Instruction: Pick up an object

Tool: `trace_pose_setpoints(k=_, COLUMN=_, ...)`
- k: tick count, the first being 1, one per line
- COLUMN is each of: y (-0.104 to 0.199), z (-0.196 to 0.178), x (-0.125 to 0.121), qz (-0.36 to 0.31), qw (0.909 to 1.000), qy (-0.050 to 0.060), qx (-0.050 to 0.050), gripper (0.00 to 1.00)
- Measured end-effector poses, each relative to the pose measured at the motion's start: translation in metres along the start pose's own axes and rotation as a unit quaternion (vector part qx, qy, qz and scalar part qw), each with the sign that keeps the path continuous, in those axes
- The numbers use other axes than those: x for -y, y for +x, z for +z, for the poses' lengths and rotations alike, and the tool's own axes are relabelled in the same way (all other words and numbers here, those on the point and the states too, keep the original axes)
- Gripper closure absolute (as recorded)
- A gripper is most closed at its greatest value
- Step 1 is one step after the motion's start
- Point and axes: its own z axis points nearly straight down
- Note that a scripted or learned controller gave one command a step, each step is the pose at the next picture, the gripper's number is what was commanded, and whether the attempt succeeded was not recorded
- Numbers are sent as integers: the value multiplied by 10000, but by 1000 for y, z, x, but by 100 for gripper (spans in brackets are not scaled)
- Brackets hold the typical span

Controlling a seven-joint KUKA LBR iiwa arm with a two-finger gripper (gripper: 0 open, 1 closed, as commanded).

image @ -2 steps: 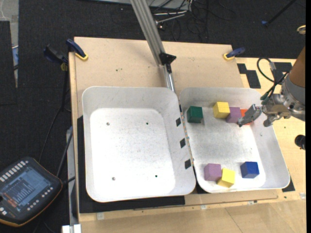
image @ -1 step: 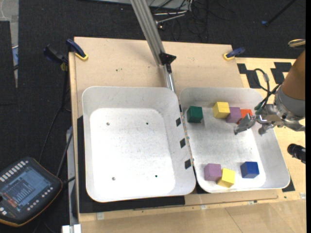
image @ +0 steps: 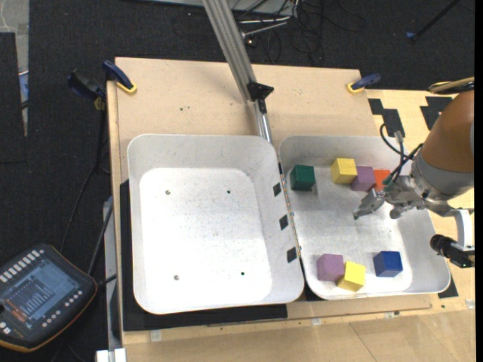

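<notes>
Several small cubes lie in the right bin. A green cube sits at its far left. A yellow cube, a light purple cube and an orange cube form a row along the far side. A purple cube, a second yellow cube and a blue cube lie near the front. My gripper hangs over the bin's middle right, just in front of the purple and orange cubes. Its fingers are spread open with nothing between them.
The left bin stands beside the right one on the wooden bench. A metal pole slants down from the top to the gap between the bins. A control pendant lies off the bench at the lower left.
</notes>
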Motion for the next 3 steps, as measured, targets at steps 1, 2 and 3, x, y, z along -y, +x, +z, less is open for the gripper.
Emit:
trace_pose_setpoints(k=1, y=0, z=-14, x=-2, qz=-5, qw=10000, qy=-34, qx=9, gripper=100)
trace_pose_setpoints(k=2, y=2, z=-60, x=4, qz=-12, qw=10000, qy=-52, qx=15, gripper=100)
trace_pose_setpoints(k=3, y=12, z=-113, x=5, qz=-25, qw=10000, qy=-62, qx=17, gripper=100)
